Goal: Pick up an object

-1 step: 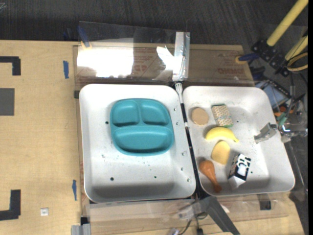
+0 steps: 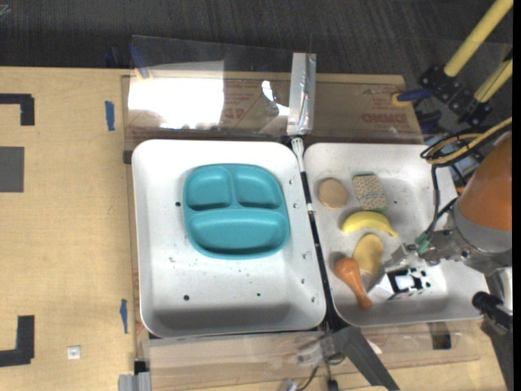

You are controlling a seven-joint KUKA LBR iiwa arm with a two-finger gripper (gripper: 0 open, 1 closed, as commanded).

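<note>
So nearest the camera, the gripper (image 2: 404,265) sits low in the right bin (image 2: 423,312), can't tell if it's open. At its 9 o'clock lie an orange pear-shaped toy (image 2: 353,278), then the banana (image 2: 368,221), then a tan round piece (image 2: 332,192) further back.

Banana (image 2: 368,221) flat in right bin (image 2: 407,163)
</note>
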